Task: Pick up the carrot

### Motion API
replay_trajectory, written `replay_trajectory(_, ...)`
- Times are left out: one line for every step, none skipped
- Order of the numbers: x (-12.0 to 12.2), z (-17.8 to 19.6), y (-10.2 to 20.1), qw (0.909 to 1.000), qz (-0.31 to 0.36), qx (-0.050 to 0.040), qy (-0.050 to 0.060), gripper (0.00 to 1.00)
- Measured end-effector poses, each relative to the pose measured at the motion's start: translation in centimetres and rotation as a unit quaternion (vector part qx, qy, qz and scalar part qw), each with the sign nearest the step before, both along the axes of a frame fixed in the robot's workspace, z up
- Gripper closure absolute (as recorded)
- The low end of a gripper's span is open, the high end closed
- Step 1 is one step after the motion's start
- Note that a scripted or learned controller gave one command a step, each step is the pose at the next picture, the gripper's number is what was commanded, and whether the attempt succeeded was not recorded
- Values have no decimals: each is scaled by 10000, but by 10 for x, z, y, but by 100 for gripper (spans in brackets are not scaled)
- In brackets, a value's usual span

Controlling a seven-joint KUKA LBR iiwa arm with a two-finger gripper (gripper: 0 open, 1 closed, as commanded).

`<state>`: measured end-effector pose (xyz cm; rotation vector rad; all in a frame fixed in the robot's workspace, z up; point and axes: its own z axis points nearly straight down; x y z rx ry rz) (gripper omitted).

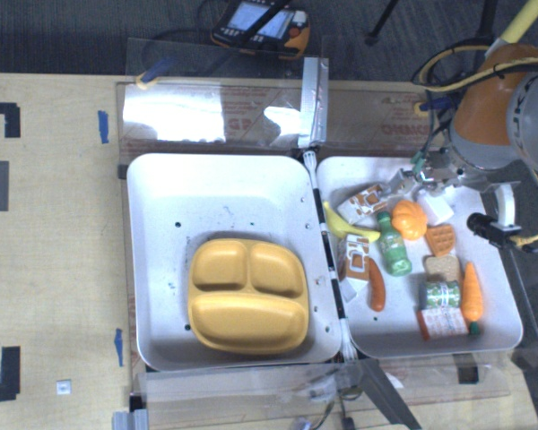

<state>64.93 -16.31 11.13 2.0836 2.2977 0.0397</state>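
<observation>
The carrot (pixel 472 292) is orange and tapered. It lies near the right wall of the right bin (pixel 502 334), beside a small can (pixel 443 309), with nothing gripping it. The arm comes in from the upper right, grey with an orange band (pixel 484 119). Its gripper (pixel 428 172) hangs over the far edge of the right bin, above a snack packet (pixel 369 201). It is well away from the carrot, toward the back of the bin.
The right bin also holds an orange fruit (pixel 410 220), a green bottle (pixel 394 248), a banana (pixel 345 225), a red-orange sausage (pixel 375 287), a bread slice (pixel 441 266) and a waffle piece (pixel 440 238). In the left bin (pixel 152 240) sits a yellow divided tray (pixel 248 296).
</observation>
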Motion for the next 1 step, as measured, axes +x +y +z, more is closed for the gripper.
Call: replay_trajectory(-20,-5,-11,9958,910,-70,2,0)
